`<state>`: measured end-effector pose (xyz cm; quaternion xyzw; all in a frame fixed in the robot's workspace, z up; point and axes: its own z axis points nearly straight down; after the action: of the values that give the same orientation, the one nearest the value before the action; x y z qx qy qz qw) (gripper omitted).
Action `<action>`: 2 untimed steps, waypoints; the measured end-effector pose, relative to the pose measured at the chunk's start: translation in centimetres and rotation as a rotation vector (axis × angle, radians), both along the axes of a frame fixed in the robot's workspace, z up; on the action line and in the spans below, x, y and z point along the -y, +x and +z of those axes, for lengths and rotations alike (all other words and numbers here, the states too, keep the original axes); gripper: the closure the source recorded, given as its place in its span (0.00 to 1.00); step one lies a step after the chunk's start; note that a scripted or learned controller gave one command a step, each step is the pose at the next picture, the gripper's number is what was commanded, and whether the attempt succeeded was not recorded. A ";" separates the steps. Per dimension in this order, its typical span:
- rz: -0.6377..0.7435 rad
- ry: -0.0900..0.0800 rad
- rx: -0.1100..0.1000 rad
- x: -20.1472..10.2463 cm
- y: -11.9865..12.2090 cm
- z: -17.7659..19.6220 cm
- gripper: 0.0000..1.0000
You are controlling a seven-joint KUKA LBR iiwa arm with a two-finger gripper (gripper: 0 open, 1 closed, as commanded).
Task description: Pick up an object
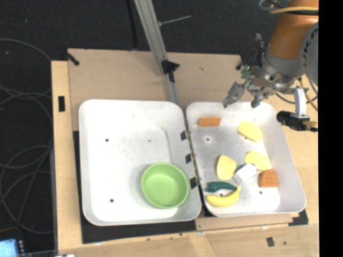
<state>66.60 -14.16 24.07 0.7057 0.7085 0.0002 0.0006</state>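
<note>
The right-hand bin (286,159), sitting in the lower right of the frame, is holding all the small things: an orange block (209,122) lying flat near its upper left corner, 3 pale yellow pieces (250,131), (225,167) and (258,159) spreading across its middle, a small white block (246,172) touching the lowest of them, an orange waffle-textured piece (268,179) just beside that, and a yellow banana (223,199) lying at the lower left with a dark teal object (220,187) resting against its upper edge

The gripper (244,97) is hovering in the upper right of the frame, over the bin's upper rim, with its 2 fingers spreading apart and gripping nothing; the orange block and the uppermost yellow piece are lying nearest to it

The left-hand bin (107,122) is carrying a green bowl (165,184) standing upright near its lower right corner. A grey metal pole (153,31) is slanting down from the top centre toward the seam between the bins. The table (118,74) is showing brown board around both. No writing is readable
</note>
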 end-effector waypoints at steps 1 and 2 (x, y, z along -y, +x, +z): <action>0.000 -0.002 0.000 0.1 0.0 0.0 0.00; -0.004 -0.003 -0.005 0.6 -0.4 -6.1 0.00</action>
<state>66.16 -14.80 17.95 0.7073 0.7069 -0.0025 -0.0002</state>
